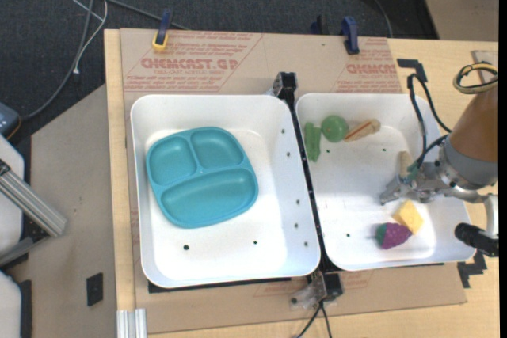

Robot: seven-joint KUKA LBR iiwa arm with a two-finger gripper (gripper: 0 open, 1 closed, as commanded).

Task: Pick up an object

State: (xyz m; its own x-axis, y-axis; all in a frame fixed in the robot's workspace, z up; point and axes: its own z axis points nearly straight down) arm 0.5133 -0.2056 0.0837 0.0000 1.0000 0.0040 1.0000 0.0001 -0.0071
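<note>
The right bin (356, 194) holds a yellow block (409, 216) and a purple toy (392, 235) near its front right corner. A green ball (334, 127), a green strip (313, 142) and an orange stick (361, 130) lie at its back left. My gripper (404, 191) hangs low over the right side of this bin, just above and behind the yellow block. A small beige piece (405, 162) sits right behind the gripper. I see nothing lifted off the bin floor.
The left bin (158, 249) bears a teal divided plate (203, 175). A black clip (285, 83) joins the bins at the back. The arm's grey wrist and orange band (475, 142) stand over the right bin's right rim, with cables (424, 103) trailing behind.
</note>
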